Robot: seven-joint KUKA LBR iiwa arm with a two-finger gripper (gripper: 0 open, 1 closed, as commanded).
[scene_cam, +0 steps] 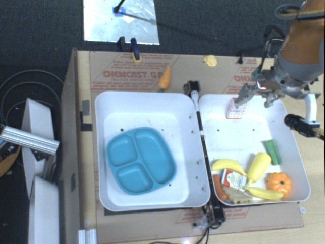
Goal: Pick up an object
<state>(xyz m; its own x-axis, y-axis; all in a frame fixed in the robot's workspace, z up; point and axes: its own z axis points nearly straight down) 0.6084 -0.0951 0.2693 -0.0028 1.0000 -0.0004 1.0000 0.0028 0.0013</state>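
My gripper (256,97) hangs over the far edge of the right bin (238,136), its two fingers spread apart and open, with nothing between them. A small white and pink carton (234,110) lies in the bin just below and left of the left finger (245,94); I cannot tell whether they touch. At the bin's near end lie two bananas (228,165) (265,192), a yellow vegetable (258,166), an orange (279,183), a green piece (272,151), a red and white box (234,178) and a carrot (218,186).
The left bin (117,105) holds a blue divided plate (140,159). A black divider bar (199,126) runs between the bins. Behind the bins, on the cardboard, lie a carrot (164,78) and a yellow scrap (210,60). A blue clamp (133,46) stands at the back.
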